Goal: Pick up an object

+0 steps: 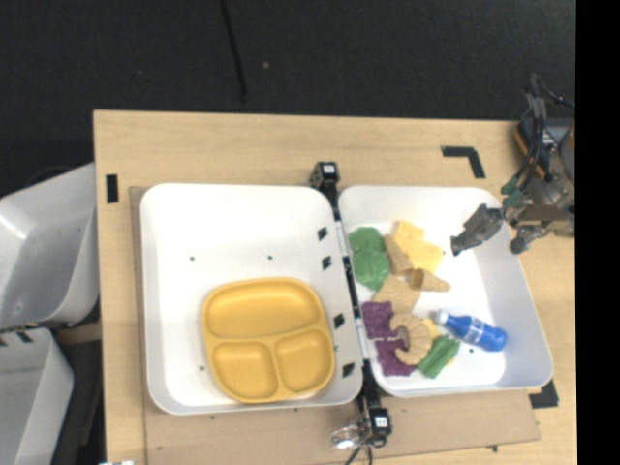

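Note:
The right bin (509, 289) holds a heap of toy items: a green lump (368, 255), a yellow block (419, 244), tan pieces (415, 281), a purple piece (381, 320), a blue bottle (473, 331) and a small green piece (439, 356). My gripper (497, 236) hangs over the bin's upper right part, to the right of the yellow block. Its two dark fingers are spread apart, open, with nothing between them. One fingertip (471, 234) points toward the yellow block.
The left bin (194, 231) holds a yellow divided plate (266, 340) at its near side. A black clip (324, 173) sits where the bins meet at the back. Bare wooden bench (291, 143) surrounds both bins.

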Controlling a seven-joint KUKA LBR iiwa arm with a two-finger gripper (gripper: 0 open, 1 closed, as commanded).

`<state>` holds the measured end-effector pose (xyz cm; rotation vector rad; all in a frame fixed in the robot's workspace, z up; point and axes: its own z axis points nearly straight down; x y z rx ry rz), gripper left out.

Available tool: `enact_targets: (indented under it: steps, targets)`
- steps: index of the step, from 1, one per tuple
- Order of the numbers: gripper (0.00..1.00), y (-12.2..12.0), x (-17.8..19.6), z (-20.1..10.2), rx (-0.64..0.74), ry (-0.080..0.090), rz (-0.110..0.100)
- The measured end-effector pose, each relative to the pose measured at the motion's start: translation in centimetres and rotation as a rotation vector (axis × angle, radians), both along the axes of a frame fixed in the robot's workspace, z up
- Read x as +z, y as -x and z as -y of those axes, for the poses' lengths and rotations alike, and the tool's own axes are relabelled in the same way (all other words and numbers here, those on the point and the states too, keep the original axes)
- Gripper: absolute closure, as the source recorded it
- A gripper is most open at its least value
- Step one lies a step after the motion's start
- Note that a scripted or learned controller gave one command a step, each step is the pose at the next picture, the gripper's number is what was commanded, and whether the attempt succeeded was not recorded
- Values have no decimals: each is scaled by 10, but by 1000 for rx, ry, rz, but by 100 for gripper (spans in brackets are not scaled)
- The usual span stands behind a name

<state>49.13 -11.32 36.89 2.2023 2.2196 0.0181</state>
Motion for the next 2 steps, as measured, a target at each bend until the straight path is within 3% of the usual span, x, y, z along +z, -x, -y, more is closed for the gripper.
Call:
enact_targets:
  steps: [1,2]
  targets:
    - [100,0,1,3,-3,1,-13]
    - [100,1,59,-50,-1,-2,-12]
